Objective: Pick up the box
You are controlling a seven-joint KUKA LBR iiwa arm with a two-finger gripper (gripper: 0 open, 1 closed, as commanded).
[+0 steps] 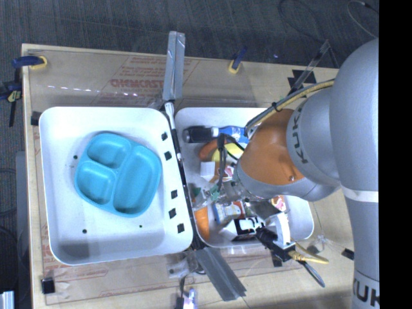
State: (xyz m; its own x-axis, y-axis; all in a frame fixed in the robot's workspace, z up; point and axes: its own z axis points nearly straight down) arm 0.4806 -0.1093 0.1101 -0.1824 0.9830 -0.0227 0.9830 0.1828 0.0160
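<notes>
A blue tray (119,174) lay in the left bin (58,134). The tool (241,214) hung low over the right bin's (302,221) clutter; its grip could not be told. No box stood out, so a neighbour might get seized.

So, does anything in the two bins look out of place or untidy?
The right bin holds a jumbled heap of small items, partly hidden under the arm. The blue divided tray lies flat in the left bin. Nothing looks spilled.

Arm (351,127): bulky rounded grey casings, orange band (273,153) above the wrist, dark KUKA lettering on the grey shell, yellow and black cables along its far side.
</notes>
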